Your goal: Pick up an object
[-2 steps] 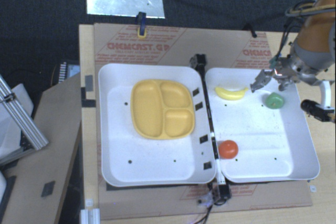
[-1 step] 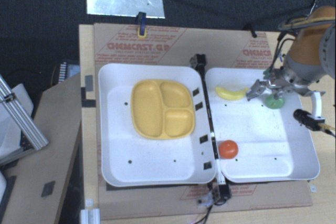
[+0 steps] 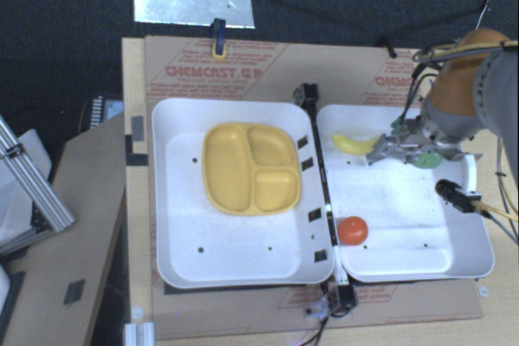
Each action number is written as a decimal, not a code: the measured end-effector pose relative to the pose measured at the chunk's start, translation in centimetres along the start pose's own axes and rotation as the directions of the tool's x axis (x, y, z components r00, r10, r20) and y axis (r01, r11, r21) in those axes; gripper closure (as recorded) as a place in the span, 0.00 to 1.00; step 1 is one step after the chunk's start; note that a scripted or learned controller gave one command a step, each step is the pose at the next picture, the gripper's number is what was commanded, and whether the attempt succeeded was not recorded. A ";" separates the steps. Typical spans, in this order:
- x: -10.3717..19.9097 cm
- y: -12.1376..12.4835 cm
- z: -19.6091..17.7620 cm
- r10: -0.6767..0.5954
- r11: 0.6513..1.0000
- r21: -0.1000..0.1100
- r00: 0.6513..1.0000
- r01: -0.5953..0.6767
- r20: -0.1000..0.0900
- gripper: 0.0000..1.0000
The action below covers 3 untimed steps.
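- Here, in the camera view, the end effector (image 3: 381, 151) hangs low over the right bin (image 3: 405, 255), just beside a yellow banana (image 3: 354, 143) at that bin's far left corner; whether it is released or clenched cannot be told.
- A green object (image 3: 426, 160) lies partly under the wrist.
- An orange-red ball (image 3: 352, 231) rests near the right bin's front left.
- A yellow divided plate (image 3: 250, 168) sits in the left bin (image 3: 178, 239).
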<state>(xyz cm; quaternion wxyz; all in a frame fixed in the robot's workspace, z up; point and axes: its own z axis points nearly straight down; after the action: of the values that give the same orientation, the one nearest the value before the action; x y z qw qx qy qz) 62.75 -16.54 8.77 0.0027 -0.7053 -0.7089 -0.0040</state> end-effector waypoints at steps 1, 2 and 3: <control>-0.2 0.0 -1.2 0.000 1.000 -0.004 1.000 0.000 0.007 1.00; -0.8 0.6 -7.5 0.001 1.000 -0.006 1.000 -0.001 0.012 1.00; -1.4 1.6 -13.4 0.000 1.000 -0.006 1.000 0.000 0.012 1.00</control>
<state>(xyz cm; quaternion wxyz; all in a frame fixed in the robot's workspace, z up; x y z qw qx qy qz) 64.29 -18.07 22.13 -0.0039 -0.7053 -0.7089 -0.0019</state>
